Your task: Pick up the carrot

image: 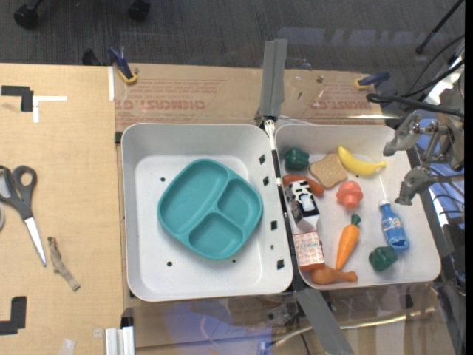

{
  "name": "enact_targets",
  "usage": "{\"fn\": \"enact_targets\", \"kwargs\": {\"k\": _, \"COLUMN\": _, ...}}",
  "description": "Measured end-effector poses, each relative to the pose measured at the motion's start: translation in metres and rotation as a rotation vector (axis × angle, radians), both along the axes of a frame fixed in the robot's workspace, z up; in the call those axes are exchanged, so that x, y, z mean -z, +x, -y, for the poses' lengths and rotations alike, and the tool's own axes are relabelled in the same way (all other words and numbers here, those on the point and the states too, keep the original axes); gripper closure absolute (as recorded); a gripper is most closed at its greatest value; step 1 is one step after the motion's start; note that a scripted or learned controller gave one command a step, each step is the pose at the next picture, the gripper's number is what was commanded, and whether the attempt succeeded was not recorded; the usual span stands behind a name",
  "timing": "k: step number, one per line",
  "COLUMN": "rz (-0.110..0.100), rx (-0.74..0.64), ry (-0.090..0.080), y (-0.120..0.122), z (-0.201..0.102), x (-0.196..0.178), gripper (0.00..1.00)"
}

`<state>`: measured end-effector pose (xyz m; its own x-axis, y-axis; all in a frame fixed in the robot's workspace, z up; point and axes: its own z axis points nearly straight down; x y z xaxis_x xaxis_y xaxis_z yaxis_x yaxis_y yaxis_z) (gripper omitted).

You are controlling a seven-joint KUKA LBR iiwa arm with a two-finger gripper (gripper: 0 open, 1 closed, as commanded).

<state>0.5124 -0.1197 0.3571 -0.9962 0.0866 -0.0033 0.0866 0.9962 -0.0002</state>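
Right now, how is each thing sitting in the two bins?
carrot: lying flat in the right bin, green end up-frame, not held
blue bottle: lying on its side
banana: lying by the toast slice
teal plate: right way up in the left bin, nothing on it
end effector: over the right bin's right edge, apart from the carrot

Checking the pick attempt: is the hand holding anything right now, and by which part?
Nothing is held. The hand sits over the right bin's far edge; the carrot lies apart in the bin.
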Motion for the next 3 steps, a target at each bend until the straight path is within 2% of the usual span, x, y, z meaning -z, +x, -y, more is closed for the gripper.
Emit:
{"fn": "enact_targets", "kwargs": {"k": 1, "rz": -0.002, "rx": 0.151, "ry": 0.001, "y": -0.024, "z": -0.020, "x": 0.097, "gripper": 0.00}}
{"fn": "enact_targets", "kwargs": {"k": 2, "rz": -0.004, "rx": 0.145, "ry": 0.001, "y": -0.025, "z": -0.012, "x": 0.235, "gripper": 0.00}}
{"fn": "enact_targets", "kwargs": {"k": 3, "rz": -0.003, "rx": 0.182, "ry": 0.001, "y": -0.013, "z": -0.014, "x": 0.265, "gripper": 0.00}}
